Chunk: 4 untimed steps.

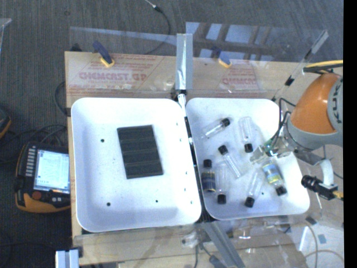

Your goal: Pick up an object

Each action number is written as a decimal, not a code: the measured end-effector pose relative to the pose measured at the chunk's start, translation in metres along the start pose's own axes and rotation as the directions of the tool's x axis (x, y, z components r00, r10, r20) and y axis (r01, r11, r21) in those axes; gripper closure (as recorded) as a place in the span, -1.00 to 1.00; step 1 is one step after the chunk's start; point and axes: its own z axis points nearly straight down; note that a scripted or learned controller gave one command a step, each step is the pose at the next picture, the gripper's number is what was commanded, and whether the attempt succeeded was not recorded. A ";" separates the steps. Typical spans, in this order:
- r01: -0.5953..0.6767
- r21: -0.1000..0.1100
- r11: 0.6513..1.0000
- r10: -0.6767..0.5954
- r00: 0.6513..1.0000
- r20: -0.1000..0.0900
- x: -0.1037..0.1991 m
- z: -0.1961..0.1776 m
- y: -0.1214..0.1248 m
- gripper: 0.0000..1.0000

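The hand (271, 147) sat low at the right side of the right bin (262, 106); whether it was spread or pressed together could not be told. Several clear black-capped vials (216, 127) lay scattered there. The left bin (89, 205) held 1 dark ribbed block (140, 151).

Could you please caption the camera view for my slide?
Arm over right bin of clear vials; dark pad in left bin.
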 end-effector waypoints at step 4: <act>0.059 -0.004 0.998 -0.059 0.998 -0.004 -0.010 -0.010 -0.026 1.00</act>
